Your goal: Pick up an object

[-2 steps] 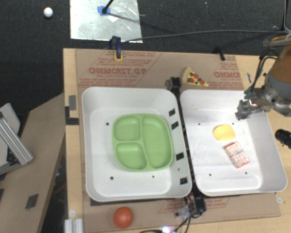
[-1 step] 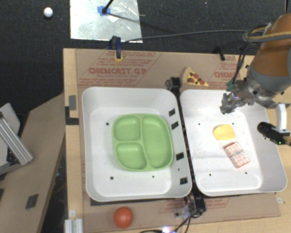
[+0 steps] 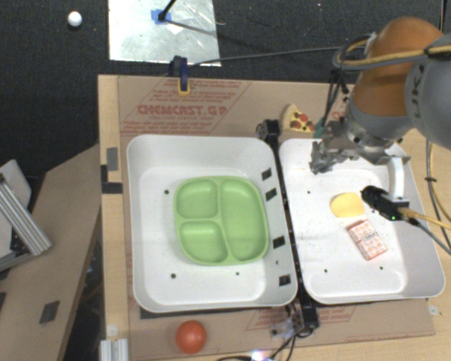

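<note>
In the right bin (image 3: 406,280) lie a flat yellow piece (image 3: 346,204) and, just below it to the right, a small pink patterned block (image 3: 367,239). My gripper (image 3: 323,159) hangs over the bin's far left part, above and left of the yellow piece and apart from it. Nothing shows between its fingers. The left bin (image 3: 146,277) holds a green tray with three compartments (image 3: 219,219).
A small pizza-slice toy (image 3: 296,119) lies on the cardboard behind the right bin. A red ball (image 3: 191,336) rests on the bench in front of the left bin. A blue clamp (image 3: 180,74) stands at the back edge of the cardboard.
</note>
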You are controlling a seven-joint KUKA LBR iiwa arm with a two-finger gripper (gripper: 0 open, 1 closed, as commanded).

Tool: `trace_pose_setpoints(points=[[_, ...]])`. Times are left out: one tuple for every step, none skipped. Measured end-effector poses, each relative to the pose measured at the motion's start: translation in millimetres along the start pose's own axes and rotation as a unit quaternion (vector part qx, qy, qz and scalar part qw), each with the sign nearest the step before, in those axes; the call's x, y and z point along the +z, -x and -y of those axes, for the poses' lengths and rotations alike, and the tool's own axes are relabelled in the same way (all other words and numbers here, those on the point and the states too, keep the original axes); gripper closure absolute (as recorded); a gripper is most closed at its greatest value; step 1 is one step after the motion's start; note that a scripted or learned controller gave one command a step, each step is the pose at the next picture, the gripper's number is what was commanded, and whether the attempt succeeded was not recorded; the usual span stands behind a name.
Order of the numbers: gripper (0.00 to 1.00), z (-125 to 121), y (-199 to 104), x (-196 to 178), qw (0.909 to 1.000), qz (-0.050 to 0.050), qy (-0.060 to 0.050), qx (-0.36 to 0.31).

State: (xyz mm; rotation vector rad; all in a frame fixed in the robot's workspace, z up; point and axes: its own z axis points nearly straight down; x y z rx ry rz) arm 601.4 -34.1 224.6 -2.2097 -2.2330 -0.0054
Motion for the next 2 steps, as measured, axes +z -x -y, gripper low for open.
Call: trace_pose_setpoints(points=[[1.00,-9,-61,7,1.0000,0.000,0.000,0.000],[1.00,-31,-111,-1,1.0000,0.000,0.001,0.000]])
